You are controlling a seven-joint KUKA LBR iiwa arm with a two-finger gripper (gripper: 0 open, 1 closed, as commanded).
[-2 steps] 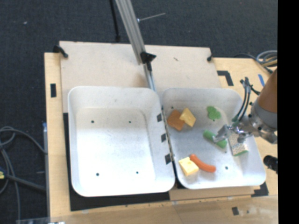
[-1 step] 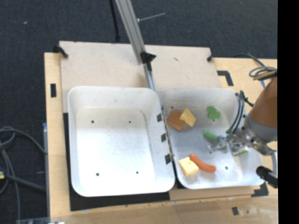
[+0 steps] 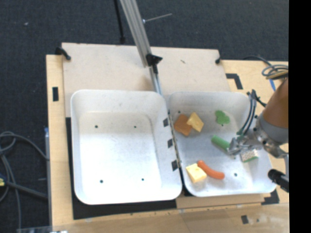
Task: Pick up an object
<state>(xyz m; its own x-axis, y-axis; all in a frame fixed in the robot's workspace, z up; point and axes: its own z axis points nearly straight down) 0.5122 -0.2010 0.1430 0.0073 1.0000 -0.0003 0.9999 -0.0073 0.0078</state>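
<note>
While the arm (image 3: 278, 111) reaches in from the right, its end effector (image 3: 236, 148) sits low inside the right bin (image 3: 204, 101), close to that bin's right wall. Whether it is open or closed cannot be told from this slant, since cables and the wrist crowd the tip. A small pale piece (image 3: 249, 155) with a green edge lies just beside the tip, at its lower right (whether it is a loose object or part of the tool is unclear).

Just left of the tip lies a green oblong object (image 3: 219, 141), its near end touching or almost touching the end effector. Above it, near the middle of the right bin, sits a green lumpy piece (image 3: 222, 117). Toward the bin's left side a brown block (image 3: 182, 125) and a yellow block (image 3: 196, 122) lie against each other, the yellow one overlapping the brown one's upper right. Lower down, a second yellow block (image 3: 196, 173) rests near the front left corner, with an orange carrot-like object (image 3: 211, 171) just beside it on the right.

To the left stands the left bin (image 3: 80, 106), the two bins meeting along their inner walls. Both rest on the light wooden worktop (image 3: 107, 62), and a slanted metal rail (image 3: 136, 28) rises from behind the seam between them.
</note>
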